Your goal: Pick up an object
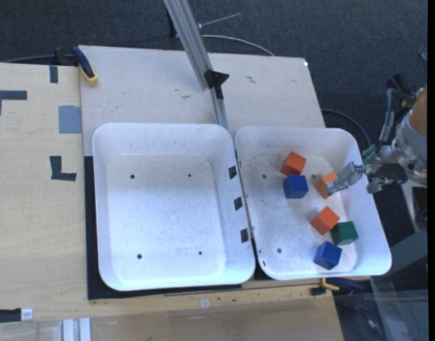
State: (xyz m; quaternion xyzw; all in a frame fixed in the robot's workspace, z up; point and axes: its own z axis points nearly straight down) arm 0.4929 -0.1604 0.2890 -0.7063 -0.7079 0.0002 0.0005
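The pincer (pixel 343 179) hangs low in the right bin (pixel 271 261), fingers pinching a small orange block (pixel 323 184). Just left of it sits a blue cube (pixel 296 186), with an orange cube (pixel 293 163) beyond that. Below the pincer lie another orange cube (pixel 324 220), a green cube (pixel 345 232) and a second blue cube (pixel 328 255).

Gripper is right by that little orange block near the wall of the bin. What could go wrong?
1. The gripper sits at a small orange block close to the right bin's wall, so it may bump the wall.
2. The blue block and another orange block lie nearby, so a nudge might push them.
3. The block may slip away instead of lifting.
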